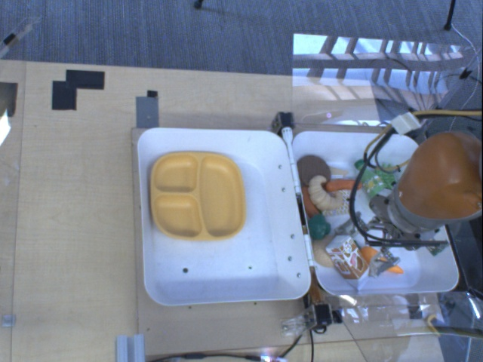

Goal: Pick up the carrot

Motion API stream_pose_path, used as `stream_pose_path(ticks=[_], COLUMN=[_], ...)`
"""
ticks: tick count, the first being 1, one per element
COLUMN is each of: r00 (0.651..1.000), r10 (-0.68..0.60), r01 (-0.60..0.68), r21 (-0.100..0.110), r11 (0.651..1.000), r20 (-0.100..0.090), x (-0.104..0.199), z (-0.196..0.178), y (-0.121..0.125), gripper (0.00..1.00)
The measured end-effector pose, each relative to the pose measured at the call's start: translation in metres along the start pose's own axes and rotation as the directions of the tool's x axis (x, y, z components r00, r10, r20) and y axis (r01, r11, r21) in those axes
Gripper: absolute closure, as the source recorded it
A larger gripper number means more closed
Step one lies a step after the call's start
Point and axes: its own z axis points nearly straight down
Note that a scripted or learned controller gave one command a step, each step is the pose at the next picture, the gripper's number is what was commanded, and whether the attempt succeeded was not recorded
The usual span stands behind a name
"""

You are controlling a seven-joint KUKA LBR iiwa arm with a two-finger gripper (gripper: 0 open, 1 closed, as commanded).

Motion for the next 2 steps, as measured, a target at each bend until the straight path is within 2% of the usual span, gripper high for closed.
stream_pose_path(ticks=[1, 2], r00=[1.000, 1.000], r10=[-0.002, -0.002], r01=[0.002, 0.002], r21=[0.010, 0.008], r11=[1.000, 1.000], r20=[0.013, 0.012], x=[-0.0047, -0.0044], z=[-0.0130, -0.0125], y=[-0.0021, -0.0018], gripper=[1.00, 0.00])
